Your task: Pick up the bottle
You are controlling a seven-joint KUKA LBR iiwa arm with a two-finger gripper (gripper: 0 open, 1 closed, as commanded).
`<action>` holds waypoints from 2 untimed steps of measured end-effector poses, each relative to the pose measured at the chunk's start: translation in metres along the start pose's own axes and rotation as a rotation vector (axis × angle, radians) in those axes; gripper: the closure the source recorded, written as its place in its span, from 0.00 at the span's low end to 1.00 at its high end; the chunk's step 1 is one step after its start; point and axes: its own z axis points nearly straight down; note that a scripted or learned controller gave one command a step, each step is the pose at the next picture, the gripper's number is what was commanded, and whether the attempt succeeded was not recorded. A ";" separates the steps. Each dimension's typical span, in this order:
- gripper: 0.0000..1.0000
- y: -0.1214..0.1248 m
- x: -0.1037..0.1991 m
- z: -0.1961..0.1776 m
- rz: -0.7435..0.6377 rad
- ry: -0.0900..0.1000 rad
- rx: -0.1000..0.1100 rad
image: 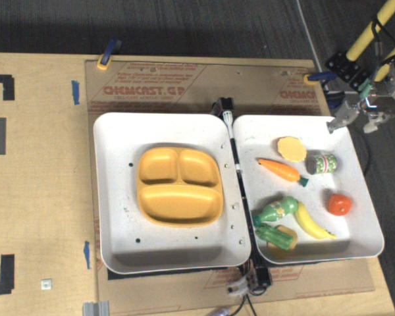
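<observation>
Item: green bottle (274,223), lying on its side in the right bin (367,212) near its front left corner; touching the banana (312,222), a second green piece just below it; carrot (279,169), tomato (339,205), small can (322,163) and yellow disc (291,148) elsewhere in the bin; left bin holds a yellow tray (180,185); tool (355,109) hovers at the bin's far right corner, well apart from the bottle, spread cannot be told; likely risks: fingers catching the banana or neighbouring green piece, or the rounded bottle rolling free.

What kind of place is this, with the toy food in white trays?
Probably a robotics lab test bench, not a kitchen. Two white bins sit clamped on a cardboard sheet marked with tape, the food is plastic, such as the banana, and a robot arm reaches in.
</observation>
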 end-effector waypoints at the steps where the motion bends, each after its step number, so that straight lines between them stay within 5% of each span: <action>1: 0.00 -0.002 0.043 0.166 -0.347 0.000 -0.002; 2: 0.00 -0.024 0.089 0.191 -0.173 -0.002 -0.003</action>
